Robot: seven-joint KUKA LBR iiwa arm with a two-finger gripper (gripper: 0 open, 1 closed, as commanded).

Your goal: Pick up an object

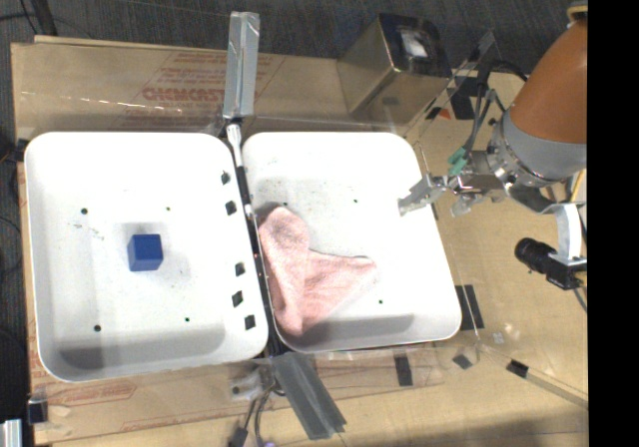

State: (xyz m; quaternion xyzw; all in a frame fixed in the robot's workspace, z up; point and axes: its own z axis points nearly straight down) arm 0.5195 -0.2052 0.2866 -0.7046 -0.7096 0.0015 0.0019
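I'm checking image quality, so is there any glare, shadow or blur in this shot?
Camera view: sharp overall; both white bins look bright, nearly washed out; soft shadow along their near walls; the blue cube and pink cloth read clearly; the pincer is small, slightly soft.

The arm (554, 86) has a rounded orange band above a grey wrist section. Thin dark cables run along it. Its gripper (417, 198) is small, pale metal, with a green spot behind it.
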